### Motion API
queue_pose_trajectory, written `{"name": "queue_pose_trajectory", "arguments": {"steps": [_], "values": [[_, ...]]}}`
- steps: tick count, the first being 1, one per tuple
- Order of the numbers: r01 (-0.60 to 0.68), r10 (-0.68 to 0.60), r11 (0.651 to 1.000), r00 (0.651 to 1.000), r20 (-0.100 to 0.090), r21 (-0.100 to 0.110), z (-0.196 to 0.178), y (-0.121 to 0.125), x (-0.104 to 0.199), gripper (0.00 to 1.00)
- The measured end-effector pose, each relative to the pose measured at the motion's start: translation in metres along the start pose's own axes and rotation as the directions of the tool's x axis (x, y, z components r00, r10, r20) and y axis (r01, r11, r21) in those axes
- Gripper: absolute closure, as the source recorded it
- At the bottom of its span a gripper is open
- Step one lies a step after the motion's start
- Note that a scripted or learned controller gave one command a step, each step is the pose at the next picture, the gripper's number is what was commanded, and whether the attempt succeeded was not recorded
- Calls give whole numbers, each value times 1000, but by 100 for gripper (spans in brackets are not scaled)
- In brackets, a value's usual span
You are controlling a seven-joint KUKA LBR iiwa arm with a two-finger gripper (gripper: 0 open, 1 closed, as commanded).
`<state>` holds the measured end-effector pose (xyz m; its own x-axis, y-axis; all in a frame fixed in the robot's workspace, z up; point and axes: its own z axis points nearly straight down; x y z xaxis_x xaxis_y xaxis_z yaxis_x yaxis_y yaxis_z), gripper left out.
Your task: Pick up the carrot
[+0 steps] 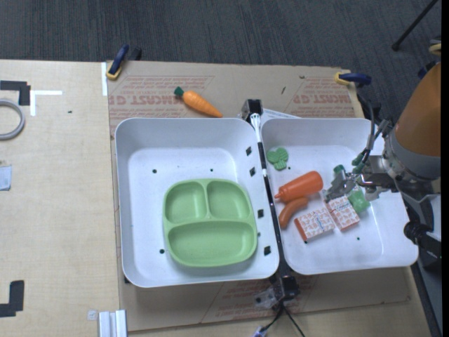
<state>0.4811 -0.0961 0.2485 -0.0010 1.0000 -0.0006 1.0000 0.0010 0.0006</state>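
Carrot (pixel 198 102) with green top, lying on cardboard (pixel 151 88) toward desk's far edge, just beyond left bin's (pixel 133 188) rim. Tool (pixel 349 183) low over right bin (pixel 393 251), well apart from carrot; released or clenched, cannot tell. Probably light, stiff, smooth; best gripped across thick middle, not tapering tip.

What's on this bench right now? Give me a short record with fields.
left bin: holds a green divided plate
right bin: large carrot, smaller orange piece, green leafy toy, two small cartons
outside bins: a carrot on the cardboard behind the left bin
gripper: over the right bin, near the cartons
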Motion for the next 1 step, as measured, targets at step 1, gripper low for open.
{"name": "queue_pose_trajectory", "arguments": {"steps": [1], "values": [[100,-100,995,995,-1,1,56,13,86,0]]}}
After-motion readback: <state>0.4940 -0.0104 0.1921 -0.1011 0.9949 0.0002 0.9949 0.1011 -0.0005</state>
